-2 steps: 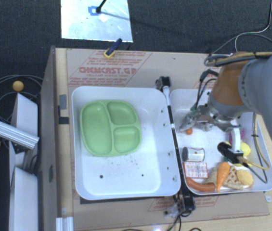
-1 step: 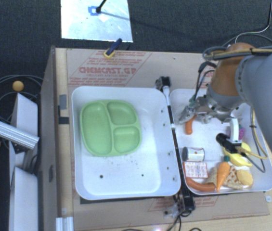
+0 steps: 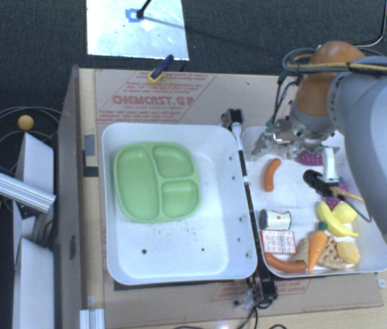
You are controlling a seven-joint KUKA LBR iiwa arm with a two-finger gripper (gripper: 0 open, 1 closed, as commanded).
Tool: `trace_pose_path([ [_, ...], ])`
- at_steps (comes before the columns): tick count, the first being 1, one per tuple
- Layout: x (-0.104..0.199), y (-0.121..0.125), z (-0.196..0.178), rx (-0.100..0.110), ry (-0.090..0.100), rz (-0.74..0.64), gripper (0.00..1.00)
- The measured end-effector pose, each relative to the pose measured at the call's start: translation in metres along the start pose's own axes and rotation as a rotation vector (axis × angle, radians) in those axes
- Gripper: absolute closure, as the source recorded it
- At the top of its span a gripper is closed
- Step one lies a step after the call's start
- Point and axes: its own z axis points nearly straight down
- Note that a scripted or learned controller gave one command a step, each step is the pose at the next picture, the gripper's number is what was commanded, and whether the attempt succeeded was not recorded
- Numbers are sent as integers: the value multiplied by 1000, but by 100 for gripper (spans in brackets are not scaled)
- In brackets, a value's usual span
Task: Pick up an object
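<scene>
Orange and small, the toy sausage [image 3: 270, 174] lies alone on bare white floor in the right bin [image 3: 285, 196], just below my end effector [image 3: 275, 140], and I judge it the likeliest pick. I cannot tell whether the end effector is open or closed, as the wrist hides much of it. I would come straight down across the sausage's short width. Left of the sausage runs the bin's wall against the left bin [image 3: 128, 266] with its green tray [image 3: 157, 181], so little margin there. Below the sausage sits open floor, then the small can [image 3: 276, 219]; to its right, the purple piece [image 3: 309, 158].
</scene>
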Motion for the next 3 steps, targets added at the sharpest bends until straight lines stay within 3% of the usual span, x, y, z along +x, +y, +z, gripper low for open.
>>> trace_pose_path([
  [1, 1, -28, 1, 2, 0, 4, 0],
  [2, 1, -22, 0, 1, 0, 2, 0],
  [3, 1, -21, -11, -2, 0, -1, 100],
])
